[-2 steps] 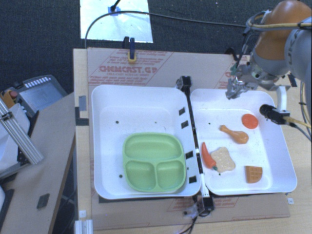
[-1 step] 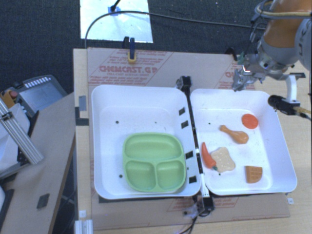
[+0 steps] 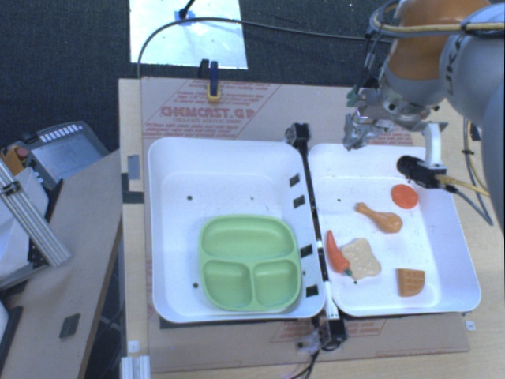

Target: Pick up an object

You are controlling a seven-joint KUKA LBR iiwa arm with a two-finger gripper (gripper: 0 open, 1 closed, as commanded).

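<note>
Found pincer (image 3: 359,135) poised above the far rim of the right bin (image 3: 394,309), near its left corner and clear of all contents. Cannot tell how far open. Noted nothing in its hold. Judged the step in hand to be the approach, with no target committed.

Logged candidates in the right bin, working outward:
- red-orange round piece (image 3: 404,196), nearest, toward the right wall;
- tan drumstick (image 3: 379,218), just beside it, toward the front;
- pale toast slice (image 3: 360,259), further front, touching or very nearly touching a red-orange carrot (image 3: 337,253) lying along the left wall;
- orange waffle square (image 3: 410,281), at the front, apart from the rest.

Recorded a green divided plate (image 3: 250,263) in the left bin (image 3: 181,212), well apart from the pincer.

Recommend the waffle square or the drumstick as target, each with bare bin floor on two sides. If taking the drumstick, advise closing across its narrow shaft, not along it. Advise against the toast and carrot pair, crowded together and close to the wall. Suggest centring over the chosen piece first, then a straight vertical descent, to avoid nudging it aside.

Noted arm (image 3: 473,69) entering from the right, orange band (image 3: 434,14) held high, wrist bent down and leftward toward the far rim.
</note>
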